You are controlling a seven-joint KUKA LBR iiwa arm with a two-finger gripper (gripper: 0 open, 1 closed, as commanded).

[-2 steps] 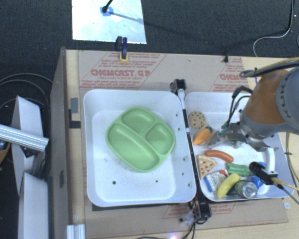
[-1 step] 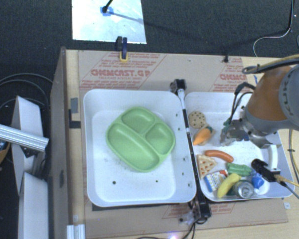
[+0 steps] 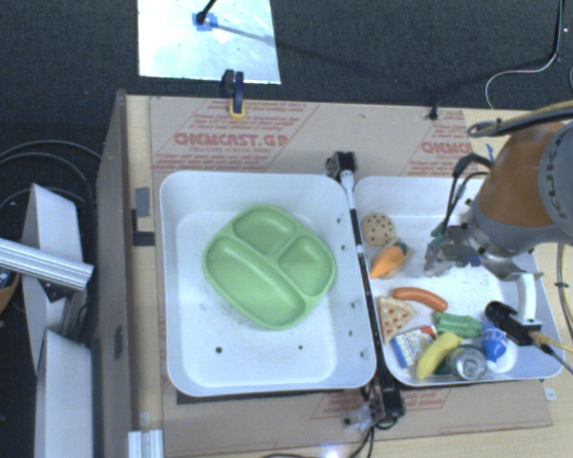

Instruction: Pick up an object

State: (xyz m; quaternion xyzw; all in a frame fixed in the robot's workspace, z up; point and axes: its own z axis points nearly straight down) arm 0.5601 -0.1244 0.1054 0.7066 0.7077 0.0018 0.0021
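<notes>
A: Carrot (image 3: 388,260), orange with a green tip, lying in the right bin (image 3: 411,191) beside the cookie (image 3: 377,227)
B: And the gripper (image 3: 446,253) just right of it, grip impossible to tell

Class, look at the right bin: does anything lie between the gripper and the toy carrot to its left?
Nothing visible does. The gripper hangs over bare white floor of the right bin, and the carrot lies just to its left with open floor between. The cookie sits above that path, the sausage below it.
</notes>
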